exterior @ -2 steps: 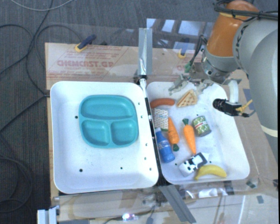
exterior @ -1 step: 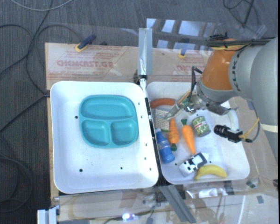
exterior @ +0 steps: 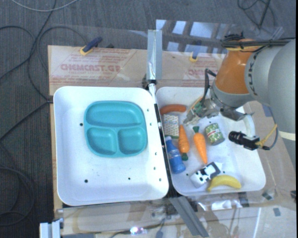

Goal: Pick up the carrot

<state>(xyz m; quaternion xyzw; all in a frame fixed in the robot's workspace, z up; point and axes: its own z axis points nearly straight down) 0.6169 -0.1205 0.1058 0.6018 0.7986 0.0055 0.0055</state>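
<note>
Two orange carrots with green tops lie in the right bin. One carrot is near the middle, and a shorter carrot lies just to its left. My gripper hangs low over the bin's back part, a little above and behind both carrots' green ends. The grey arm with its orange band comes in from the upper right. Neither carrot is lifted; both rest on the bin floor.
Around the carrots are a reddish sausage, a white labelled jar, a blue bottle, a green can, a black-and-white cow toy and a banana. A teal divided tray sits in the left bin.
</note>
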